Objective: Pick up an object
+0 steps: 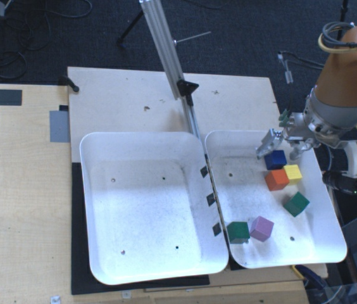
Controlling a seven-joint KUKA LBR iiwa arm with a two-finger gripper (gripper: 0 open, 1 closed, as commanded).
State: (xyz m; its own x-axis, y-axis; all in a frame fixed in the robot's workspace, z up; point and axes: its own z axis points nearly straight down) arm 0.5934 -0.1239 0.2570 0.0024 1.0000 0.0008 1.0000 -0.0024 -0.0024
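The right bin point(242, 147) holds several small cubes. A blue cube point(275, 160) lies near its far right, with a yellow cube point(294, 173) and an orange cube point(277, 180) touching it from below. A green cube point(297, 204) sits further toward the front. At the front left of that bin a dark green cube point(238, 232) rests next to a purple cube point(262, 228). My gripper point(284, 147) hangs just above the blue cube, open, its two fingers spread to either side of the cube's far edge. Nothing is between them.
The left bin point(102, 170) lies beside the right one, separated by a ridge with black clips point(210, 198). A slanted metal rail point(166, 49) rises behind the bins. Cables and a dark floor lie beyond the bench.
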